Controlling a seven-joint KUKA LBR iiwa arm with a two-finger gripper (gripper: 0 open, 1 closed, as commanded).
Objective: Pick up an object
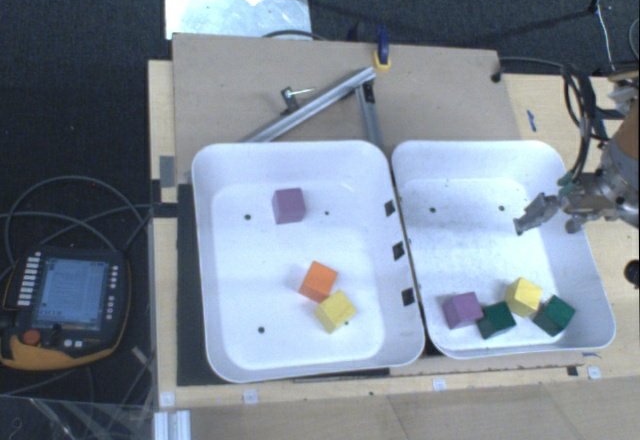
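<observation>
Four small matte cubes sat along the near wall of the right white plastic bin [480,163]: a purple cube [462,308], a dark green cube [495,320], a yellow cube [523,296] and another green cube [554,313]. Above them, the grey metal gripper [530,216] hung empty; whether its fingers were spread could not be told.

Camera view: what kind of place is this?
Likely a robotics lab pick-test cell: two white bins holding coloured blocks, a teach pendant on the floor, and the gripper over the right bin.
</observation>
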